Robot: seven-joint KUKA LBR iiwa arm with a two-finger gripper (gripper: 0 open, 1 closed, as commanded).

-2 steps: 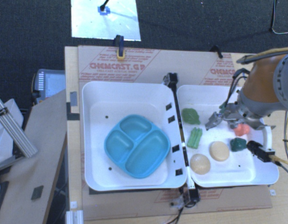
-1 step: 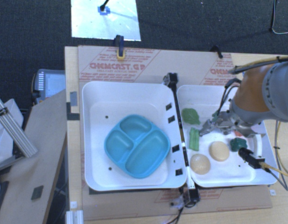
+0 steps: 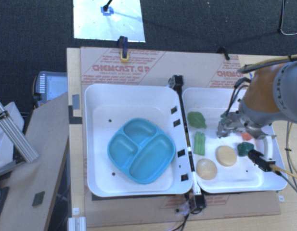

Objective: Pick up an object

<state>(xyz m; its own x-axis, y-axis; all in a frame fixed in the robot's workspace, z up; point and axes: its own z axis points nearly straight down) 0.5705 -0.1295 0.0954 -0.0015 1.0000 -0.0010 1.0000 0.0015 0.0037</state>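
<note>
On the counter (image 3: pixel 138 64), covered by printed cardboard, the left bin (image 3: pixel 97 129) holds a blue divided plate (image 3: pixel 141 149). In the right bin (image 3: pixel 213 96), two beige rounds (image 3: pixel 206 169) lie nearest, then green pieces (image 3: pixel 196 119). The hand (image 3: pixel 228 127) hovers there; I cannot tell its state. Dark carpet (image 3: pixel 32 23) lies beyond.

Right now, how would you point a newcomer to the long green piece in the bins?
Take the right white bin, the one the arm reaches into. Along its left wall, just below the leafy green lump, lies the long green piece. It is the only narrow, ribbed stick there; the two tan rounds beside it are squat.
</note>
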